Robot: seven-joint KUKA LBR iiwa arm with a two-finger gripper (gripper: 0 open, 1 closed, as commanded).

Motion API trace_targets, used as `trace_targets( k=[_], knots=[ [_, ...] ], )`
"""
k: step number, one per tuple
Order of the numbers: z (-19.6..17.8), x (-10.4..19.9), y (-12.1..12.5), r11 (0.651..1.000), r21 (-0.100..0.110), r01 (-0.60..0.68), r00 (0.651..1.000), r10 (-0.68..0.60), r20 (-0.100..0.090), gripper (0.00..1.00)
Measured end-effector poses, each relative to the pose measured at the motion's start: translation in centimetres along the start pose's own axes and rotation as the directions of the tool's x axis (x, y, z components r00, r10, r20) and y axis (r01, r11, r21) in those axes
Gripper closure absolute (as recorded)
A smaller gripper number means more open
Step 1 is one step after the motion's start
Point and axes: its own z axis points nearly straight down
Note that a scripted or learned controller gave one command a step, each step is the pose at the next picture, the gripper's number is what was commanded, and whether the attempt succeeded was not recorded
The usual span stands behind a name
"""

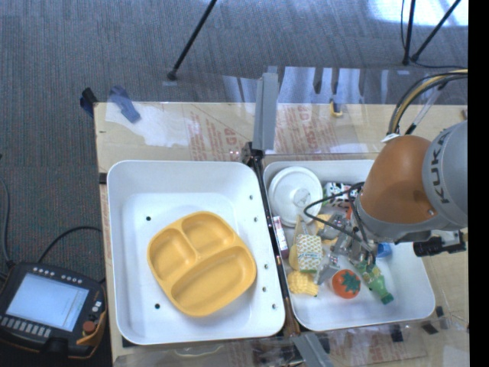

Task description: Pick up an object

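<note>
My gripper (345, 255) hangs low over the middle of the right bin (416, 300), under the orange wrist band (401, 178). Just below it lies a red tomato-like toy (346, 283) with a green top. A pale yellow and white checked block (308, 252) stands to its left, with a yellow corn-like piece (301, 284) in front of that. A green object (380, 287) lies to the right of the tomato. The arm hides part of the pile behind the gripper. Nothing is visibly lifted off the bin floor.
The left bin (126, 205) holds a yellow divided plate (201, 262). A white round container (294, 189) sits at the right bin's back left, and a blue item (384, 248) peeks out beside the arm. A teach pendant (50, 300) lies on the floor at the left.
</note>
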Motion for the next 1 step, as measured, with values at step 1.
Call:
trace_targets(
  k=[1],
  knots=[
    [0.05,2.0,-1.77,0.99,-0.003,-0.139,0.99,0.139,-0.005,0.0]
  ],
)
